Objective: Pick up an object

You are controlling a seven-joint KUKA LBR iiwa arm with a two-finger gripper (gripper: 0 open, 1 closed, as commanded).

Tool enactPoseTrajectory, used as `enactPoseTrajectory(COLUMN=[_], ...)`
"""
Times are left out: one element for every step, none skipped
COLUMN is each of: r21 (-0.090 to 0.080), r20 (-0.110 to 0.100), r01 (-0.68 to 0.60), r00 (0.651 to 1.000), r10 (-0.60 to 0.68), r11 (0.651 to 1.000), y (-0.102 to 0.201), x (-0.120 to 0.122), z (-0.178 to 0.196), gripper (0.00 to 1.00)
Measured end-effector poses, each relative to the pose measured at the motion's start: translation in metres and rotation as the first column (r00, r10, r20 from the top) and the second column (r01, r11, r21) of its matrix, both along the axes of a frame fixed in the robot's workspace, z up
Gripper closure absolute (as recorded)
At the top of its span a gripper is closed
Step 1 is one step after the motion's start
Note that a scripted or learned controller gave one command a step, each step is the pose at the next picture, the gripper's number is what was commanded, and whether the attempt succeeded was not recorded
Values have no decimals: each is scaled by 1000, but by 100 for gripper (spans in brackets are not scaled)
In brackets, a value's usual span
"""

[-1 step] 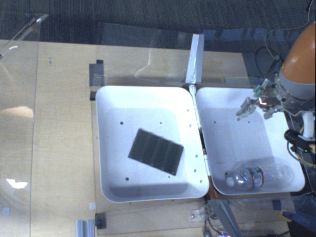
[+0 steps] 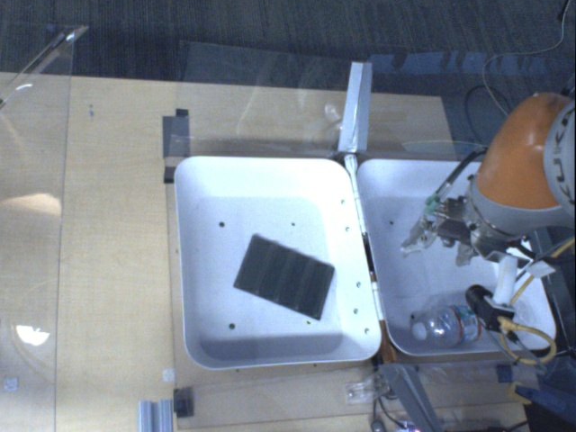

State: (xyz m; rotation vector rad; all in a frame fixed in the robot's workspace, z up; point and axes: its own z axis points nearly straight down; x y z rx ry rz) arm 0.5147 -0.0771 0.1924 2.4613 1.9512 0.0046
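Observation:
A dark ribbed rectangular pad (image 2: 284, 276) lies flat and tilted in the middle of the left bin (image 2: 202, 241). A clear plastic bottle (image 2: 445, 324) lies on its side near the front edge of the right bin (image 2: 387, 205). My gripper (image 2: 438, 231) hangs over the middle of the right bin, above and behind the bottle, under the grey arm with its orange band (image 2: 522, 160). Nothing shows between its fingers.
A metal divider post (image 2: 355, 106) stands behind the seam between the two bins. Cables and a black and yellow fitting (image 2: 504, 318) hang at the right bin's front right corner. The wooden bench (image 2: 90, 241) stretches to the left.

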Motion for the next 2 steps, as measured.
enactPoseTrajectory(r21=[-1, 1], r20=[1, 5], r01=[-21, -26], r00=[1000, 1000], r10=[21, 26], r11=[1000, 1000], y=[-47, -46], x=[6, 8], z=[13, 24], gripper=[0, 100])
